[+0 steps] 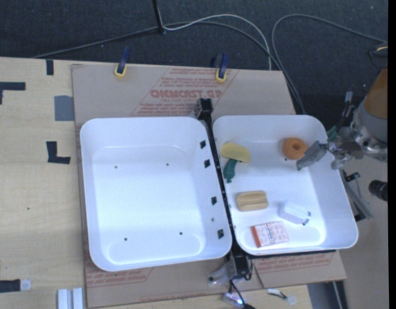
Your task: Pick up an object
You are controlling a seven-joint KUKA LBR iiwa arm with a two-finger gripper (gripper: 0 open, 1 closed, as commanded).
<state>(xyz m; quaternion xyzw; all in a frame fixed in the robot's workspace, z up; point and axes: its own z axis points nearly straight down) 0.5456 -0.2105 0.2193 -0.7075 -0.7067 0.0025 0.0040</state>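
The right bin (326,192) holds several small things: an orange ring (293,148) at the back right, a yellow wedge (235,151) with a teal piece (230,168) beside it at the back left, a tan block (252,201) in the middle, a white lump (293,212), and a red-and-white packet (270,234) at the front. My gripper (323,159) hangs over the bin's right rim, just right of the orange ring and apart from it. It is open, with nothing between its fingers.
The left bin (94,192) lies beside the right one, with a black divider (214,172) between them. Both sit on a cardboard sheet (178,92) held by two clamps. Cables run across the dark floor behind.
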